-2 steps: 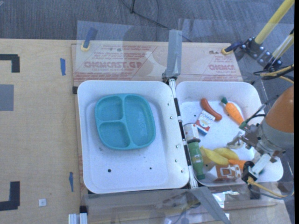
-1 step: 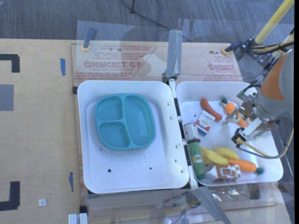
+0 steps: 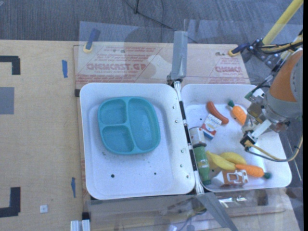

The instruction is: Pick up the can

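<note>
The can [image 3: 196, 135], small and silvery-grey, lies against the left wall of the right bin [image 3: 284, 177], just above a green bottle [image 3: 202, 163]. My gripper [image 3: 253, 115] hangs over the right half of that bin, near an orange carrot [image 3: 237, 113]. It is well to the right of the can and apart from it. The wrist hides its tips.
The right bin also holds a red sausage [image 3: 217, 112], a small white carton [image 3: 211, 126], yellow bananas [image 3: 225, 160], a second carrot [image 3: 251, 170] and a little white-and-orange box [image 3: 235, 178]. A teal divided plate [image 3: 129, 125] lies in the left bin [image 3: 96, 177].
</note>
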Robot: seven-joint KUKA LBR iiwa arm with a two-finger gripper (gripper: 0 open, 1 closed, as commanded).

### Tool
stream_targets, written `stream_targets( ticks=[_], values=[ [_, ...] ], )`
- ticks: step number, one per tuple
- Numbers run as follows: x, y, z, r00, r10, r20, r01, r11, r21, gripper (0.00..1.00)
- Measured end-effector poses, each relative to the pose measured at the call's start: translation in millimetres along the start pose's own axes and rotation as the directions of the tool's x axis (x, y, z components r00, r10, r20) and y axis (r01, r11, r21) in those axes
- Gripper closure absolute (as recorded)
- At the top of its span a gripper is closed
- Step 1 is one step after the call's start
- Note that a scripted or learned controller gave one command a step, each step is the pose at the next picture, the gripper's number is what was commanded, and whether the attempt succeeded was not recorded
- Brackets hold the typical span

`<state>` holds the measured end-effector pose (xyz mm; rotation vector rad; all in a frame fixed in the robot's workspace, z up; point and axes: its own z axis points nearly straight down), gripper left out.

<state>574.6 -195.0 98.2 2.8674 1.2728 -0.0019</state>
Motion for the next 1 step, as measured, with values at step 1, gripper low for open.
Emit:
stream_targets(
  ticks=[1],
  values=[
    [36.3,43.2,-151.3,0.980,0.199,-0.001,-0.199,0.980,0.005,1.00]
  ],
)
